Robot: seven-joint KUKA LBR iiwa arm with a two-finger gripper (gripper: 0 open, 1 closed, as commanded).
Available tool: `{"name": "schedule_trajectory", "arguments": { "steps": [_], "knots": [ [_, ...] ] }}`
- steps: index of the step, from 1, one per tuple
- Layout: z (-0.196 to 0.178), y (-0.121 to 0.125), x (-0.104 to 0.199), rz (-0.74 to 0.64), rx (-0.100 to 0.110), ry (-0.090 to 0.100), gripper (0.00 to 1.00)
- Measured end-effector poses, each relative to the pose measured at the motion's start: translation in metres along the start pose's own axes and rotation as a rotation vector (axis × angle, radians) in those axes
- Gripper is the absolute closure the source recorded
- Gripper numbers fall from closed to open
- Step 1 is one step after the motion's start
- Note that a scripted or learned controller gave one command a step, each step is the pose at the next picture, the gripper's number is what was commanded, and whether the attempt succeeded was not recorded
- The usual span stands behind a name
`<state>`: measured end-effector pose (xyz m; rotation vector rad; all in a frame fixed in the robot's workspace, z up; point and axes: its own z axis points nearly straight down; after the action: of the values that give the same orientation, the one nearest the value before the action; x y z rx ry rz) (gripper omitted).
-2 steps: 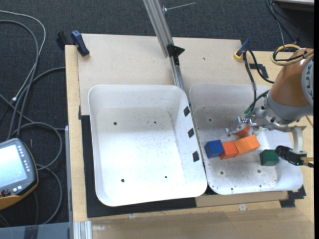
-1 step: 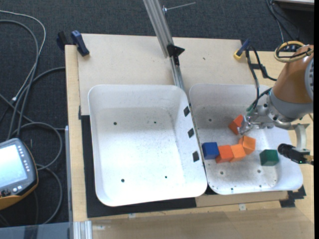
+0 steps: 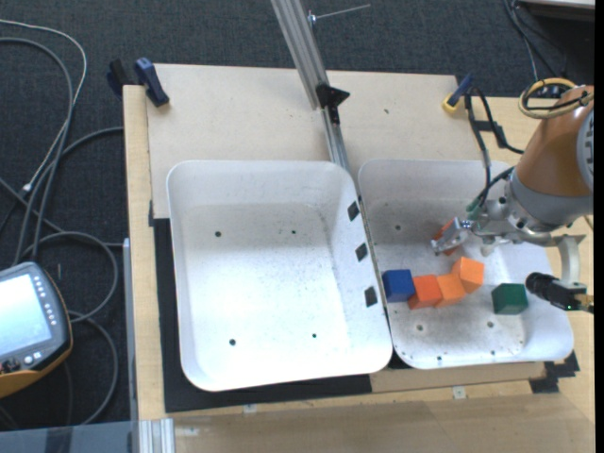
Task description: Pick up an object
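Observation:
The right bin [image 3: 415, 182] holds a blue cube [image 3: 398, 284], a row of orange blocks [image 3: 439, 290] with another orange block [image 3: 469, 272] at its right end, and a green cube [image 3: 510, 298]. My gripper [image 3: 451, 238] hangs over the middle of this bin, just above and behind the orange blocks. A small reddish patch shows at its tip, too small to identify. The grey arm with its orange band [image 3: 557, 163] comes in from the right.
The left bin [image 3: 189, 196] stands beside the right one, with a row of black clips [image 3: 361, 251] on the shared wall. A metal pole [image 3: 300, 41] slants over the bench's back. Cables lie on the floor to the left.

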<state>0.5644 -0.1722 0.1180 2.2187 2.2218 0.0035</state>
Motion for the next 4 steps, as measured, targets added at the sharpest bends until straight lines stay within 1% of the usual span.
{"name": "schedule_trajectory", "arguments": {
  "steps": [1, 2, 3, 4],
  "knots": [
    [0.017, -0.016, 0.023, 0.000, -0.002, -0.003, 0.00],
    [0.018, 0.019, 0.020, -0.001, -0.001, -0.001, 0.00],
    [0.018, 0.017, 0.020, 0.000, 0.002, -0.001, 0.00],
    [0.018, 0.077, 0.062, -0.005, -0.003, -0.001, 0.00]
  ]
}}
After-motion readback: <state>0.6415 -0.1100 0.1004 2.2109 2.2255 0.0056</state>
